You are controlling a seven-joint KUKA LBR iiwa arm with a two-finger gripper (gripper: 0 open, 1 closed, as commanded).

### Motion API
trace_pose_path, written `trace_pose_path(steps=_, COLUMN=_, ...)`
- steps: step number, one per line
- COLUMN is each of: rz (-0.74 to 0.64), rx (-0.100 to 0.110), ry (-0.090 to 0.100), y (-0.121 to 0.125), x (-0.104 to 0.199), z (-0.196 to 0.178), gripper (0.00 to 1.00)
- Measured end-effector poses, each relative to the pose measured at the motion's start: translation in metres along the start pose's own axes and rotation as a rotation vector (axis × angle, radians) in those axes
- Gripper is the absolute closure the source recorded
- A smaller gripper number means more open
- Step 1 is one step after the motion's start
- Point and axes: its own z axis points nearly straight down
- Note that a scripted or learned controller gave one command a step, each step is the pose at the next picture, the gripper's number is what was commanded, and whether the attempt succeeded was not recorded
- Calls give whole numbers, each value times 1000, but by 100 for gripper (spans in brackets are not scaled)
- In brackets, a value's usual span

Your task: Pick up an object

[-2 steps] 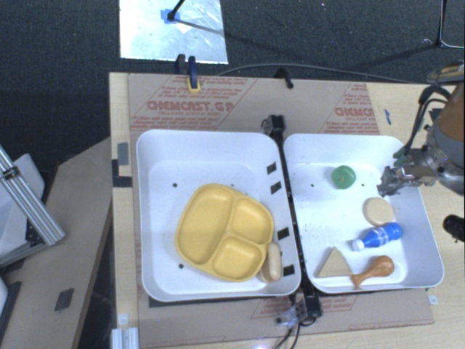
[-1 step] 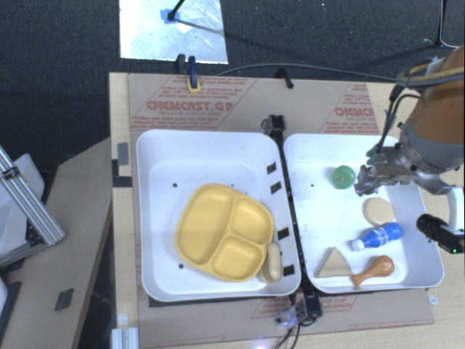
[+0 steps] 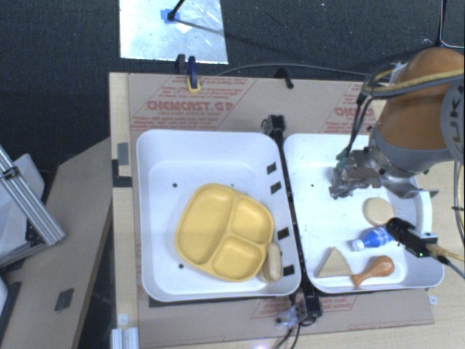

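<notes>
My gripper hangs over the right bin, near its upper middle, above bare bin floor. Nothing shows between its fingers. Below and right of it lie a round tan disc, a small blue-and-white bottle, a tan wedge and an orange-brown drumstick shape. In the left bin lies a yellow divided plate, with a beige oblong piece at its lower right edge.
A black divider with clips runs between the two bins. The grey arm with its orange band fills the upper right. A white-and-black part sits at the right bin's right rim. Cables cross the cardboard behind the bins.
</notes>
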Motion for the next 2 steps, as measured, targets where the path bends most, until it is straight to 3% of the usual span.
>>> trace_pose_path(steps=2, rz=-2, rx=3, ry=2, y=0, x=102, z=21, gripper=100)
